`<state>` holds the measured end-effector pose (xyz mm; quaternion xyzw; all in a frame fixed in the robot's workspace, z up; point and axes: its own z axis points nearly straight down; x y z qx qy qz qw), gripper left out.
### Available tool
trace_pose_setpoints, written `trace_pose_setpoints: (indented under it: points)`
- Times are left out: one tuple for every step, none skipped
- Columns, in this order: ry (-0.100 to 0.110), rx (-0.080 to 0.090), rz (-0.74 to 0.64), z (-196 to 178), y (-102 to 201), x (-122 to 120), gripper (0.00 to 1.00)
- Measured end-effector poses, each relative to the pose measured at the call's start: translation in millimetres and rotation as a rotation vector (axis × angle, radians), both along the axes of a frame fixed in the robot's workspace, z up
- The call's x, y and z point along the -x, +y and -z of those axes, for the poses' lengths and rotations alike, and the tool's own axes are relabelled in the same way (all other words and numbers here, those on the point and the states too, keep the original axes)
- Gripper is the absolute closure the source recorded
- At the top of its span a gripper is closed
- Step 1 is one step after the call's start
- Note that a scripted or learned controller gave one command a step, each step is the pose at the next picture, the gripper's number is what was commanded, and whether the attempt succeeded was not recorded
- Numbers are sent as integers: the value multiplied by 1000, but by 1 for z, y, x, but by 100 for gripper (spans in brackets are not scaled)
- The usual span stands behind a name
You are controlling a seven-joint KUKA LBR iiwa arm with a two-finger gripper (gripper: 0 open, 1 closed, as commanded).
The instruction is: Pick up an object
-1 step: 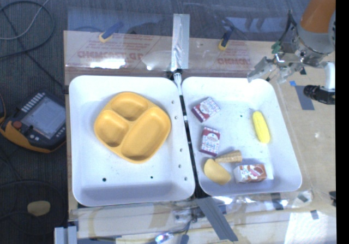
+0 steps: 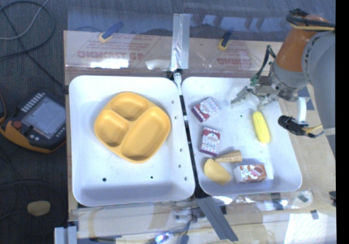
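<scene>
Over the right bin (image 2: 283,144), the gripper (image 2: 252,97) hovers with jaws apart and empty, just above a yellow corn cob (image 2: 261,126). Two red cartons (image 2: 206,108), a cone and a lemon lie nearby; the left bin holds a yellow plate (image 2: 132,126).

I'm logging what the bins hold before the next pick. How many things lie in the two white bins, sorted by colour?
Yellow: 3 - the yellow three-compartment plastic plate in the left bin, the long yellow corn-like piece and the rounded yellow lump in the right bin.
Red-and-white: 3 - small printed cartons.
Tan: 1 - a short tan stick.
Total: 7
</scene>
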<state>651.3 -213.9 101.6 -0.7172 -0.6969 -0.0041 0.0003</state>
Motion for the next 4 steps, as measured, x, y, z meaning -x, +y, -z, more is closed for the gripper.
trace_pose_setpoints:
  points:
    - [-13, 1, -25, 8, 2, 47, 0]
    - [-11, 5, -26, 1, 1, 48, 100]
    - [5, 8, 37, -123, 48, 33, 100]
    - [8, 8, 191, -177, 76, 21, 100]
